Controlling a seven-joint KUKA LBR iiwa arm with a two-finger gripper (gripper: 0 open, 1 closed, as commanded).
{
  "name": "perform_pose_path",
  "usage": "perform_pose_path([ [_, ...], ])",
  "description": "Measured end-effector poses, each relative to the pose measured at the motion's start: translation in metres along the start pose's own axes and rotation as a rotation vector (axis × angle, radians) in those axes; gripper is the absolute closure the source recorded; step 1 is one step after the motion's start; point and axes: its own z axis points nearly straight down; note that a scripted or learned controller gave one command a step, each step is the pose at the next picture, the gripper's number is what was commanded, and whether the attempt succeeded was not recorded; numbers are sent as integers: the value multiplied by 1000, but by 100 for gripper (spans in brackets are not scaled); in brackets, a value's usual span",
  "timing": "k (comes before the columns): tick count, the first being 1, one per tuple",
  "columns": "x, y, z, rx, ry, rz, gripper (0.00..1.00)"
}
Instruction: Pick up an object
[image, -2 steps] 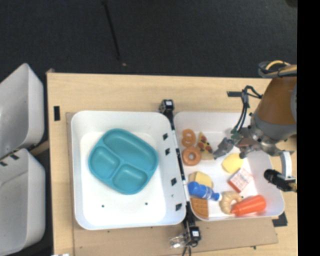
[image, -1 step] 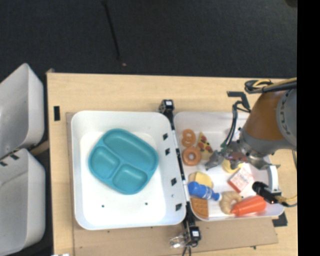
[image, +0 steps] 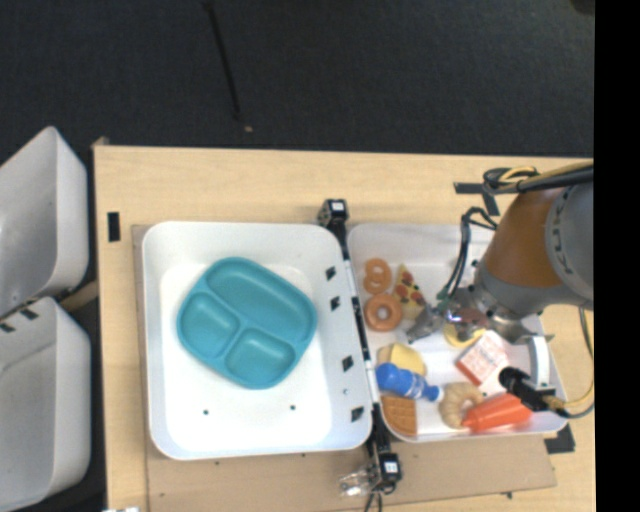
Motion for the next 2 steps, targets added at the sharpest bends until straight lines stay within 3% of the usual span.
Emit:
perform_pose_path([
  [1, -2, 1, -10, -2, -1, 6, 100],
  [2, -9, -3, -54, -4, 0, 0, 100],
])
